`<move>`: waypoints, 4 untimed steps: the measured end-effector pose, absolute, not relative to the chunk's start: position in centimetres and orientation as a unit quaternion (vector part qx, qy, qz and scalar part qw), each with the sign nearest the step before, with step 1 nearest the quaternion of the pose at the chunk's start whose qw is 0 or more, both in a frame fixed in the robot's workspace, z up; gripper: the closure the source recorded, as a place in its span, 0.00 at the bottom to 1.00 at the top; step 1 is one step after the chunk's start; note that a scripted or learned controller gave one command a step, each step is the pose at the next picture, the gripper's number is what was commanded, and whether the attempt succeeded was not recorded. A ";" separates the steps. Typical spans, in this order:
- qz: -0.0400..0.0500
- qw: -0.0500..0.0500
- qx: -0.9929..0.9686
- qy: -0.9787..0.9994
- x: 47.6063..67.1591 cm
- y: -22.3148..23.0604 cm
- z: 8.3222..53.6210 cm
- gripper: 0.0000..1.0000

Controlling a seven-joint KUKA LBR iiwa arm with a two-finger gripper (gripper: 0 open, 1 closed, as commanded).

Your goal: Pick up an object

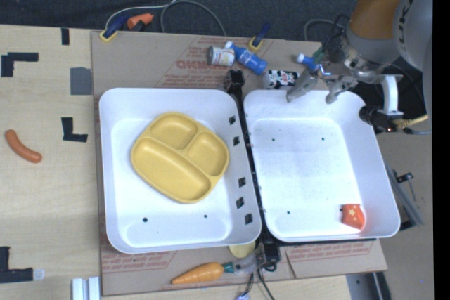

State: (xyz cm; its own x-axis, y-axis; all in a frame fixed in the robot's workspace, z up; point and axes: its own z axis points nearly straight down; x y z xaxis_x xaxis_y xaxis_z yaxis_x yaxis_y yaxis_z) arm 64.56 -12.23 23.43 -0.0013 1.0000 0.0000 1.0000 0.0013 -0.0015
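Open, empty gripper above right bin's far rim; small orange object in near corner; yellow divided plate in left bin.

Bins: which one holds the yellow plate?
The left bin holds the yellow divided plate. The right bin has a small orange-red object near its corner.

You're looking at a smooth, matt yellow plastic plate in glossy white plastic bins, bare cardboard underneath, metal gripper fingers.
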 end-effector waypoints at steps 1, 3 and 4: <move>0.005 0.007 -0.707 -0.707 59.0 -9.2 12.2 0.00; -0.001 -0.002 -0.706 -0.708 66.2 -11.0 8.6 0.00; 0.000 -0.001 -0.707 -0.708 66.9 -10.4 8.5 0.00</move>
State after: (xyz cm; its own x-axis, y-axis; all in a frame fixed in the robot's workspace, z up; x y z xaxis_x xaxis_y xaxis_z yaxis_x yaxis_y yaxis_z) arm 66.89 -10.37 8.55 -0.0016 1.0000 -0.0006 1.0000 0.0016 0.0015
